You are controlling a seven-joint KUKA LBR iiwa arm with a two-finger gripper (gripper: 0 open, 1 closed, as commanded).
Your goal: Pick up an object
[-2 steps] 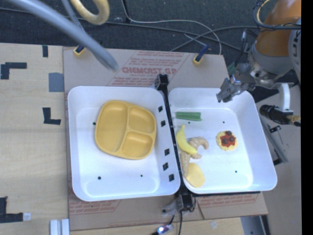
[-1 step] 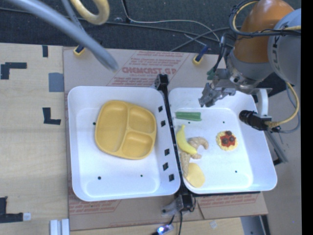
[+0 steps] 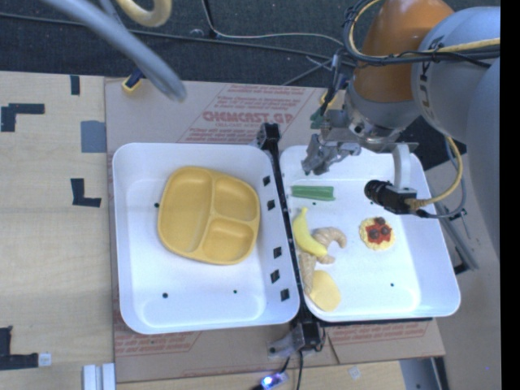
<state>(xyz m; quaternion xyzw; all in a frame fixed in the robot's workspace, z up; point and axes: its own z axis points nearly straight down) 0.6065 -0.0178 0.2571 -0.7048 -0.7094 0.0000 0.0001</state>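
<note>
The arm reaches in from the right, and its grey body and orange band cover the upper right corner of the right bin [image 3: 406, 295]. The gripper [image 3: 318, 159] hangs over the back left part of this bin, just above a flat green piece [image 3: 313, 192]. The fingers point down and to the left, but they look like one dark grey mass from this angle, so I cannot tell how far they are open. I see nothing held between them, and the green piece lies on the bin floor, apart from them.

In the right bin, near the divider, a yellow banana [image 3: 305, 234] lies beside a tan curled item [image 3: 330, 236]; the two seem to touch. Below them is a pale long piece [image 3: 308, 268], partly hidden by the banana, and a round yellow item [image 3: 325, 291] which overlaps its lower end. What these pale things are is hard to make out. A small round toy with red topping [image 3: 377, 232] lies further to the right, well apart from the others. A black part on a cable [image 3: 388, 195] sits above it, belonging to the arm.

The left bin [image 3: 138, 283] holds a yellow tray with compartments [image 3: 209, 215]. A grey hose [image 3: 97, 23], blurred, crosses the upper left corner above the counter [image 3: 49, 242]
</note>
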